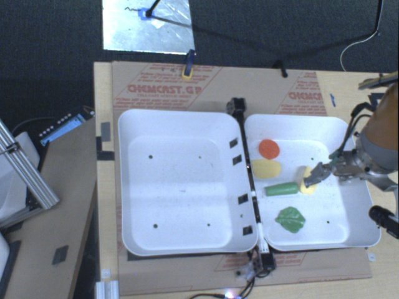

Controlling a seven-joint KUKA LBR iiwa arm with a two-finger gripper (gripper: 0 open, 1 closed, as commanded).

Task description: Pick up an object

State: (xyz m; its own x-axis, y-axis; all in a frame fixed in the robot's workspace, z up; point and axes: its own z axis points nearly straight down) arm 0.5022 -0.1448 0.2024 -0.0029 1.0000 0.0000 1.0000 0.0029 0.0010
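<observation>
Claw: the gripper (312, 175) reaches in from the right, low over the right bin (336, 229); its fingertips sit at a small pale yellow object (307, 185), and whether they are spread, closed or clamped on it cannot be told, since the tips blur into the piece.
Yellow piece: partly covered by the gripper, its shape hard to make out; it touches the right end of the green cylinder (282, 189).
Green cylinder: lies flat, roughly level across the bin.
Yellow oval object (265, 169): just above the cylinder, near the bin's left wall.
Orange-red round object (269, 148): just above the yellow oval.
Green leafy object (290, 219): lower in the same bin, apart from the others.
Arm (380, 136): cut off by the right edge.
Left bin (181, 185): white, beside the right one.
</observation>
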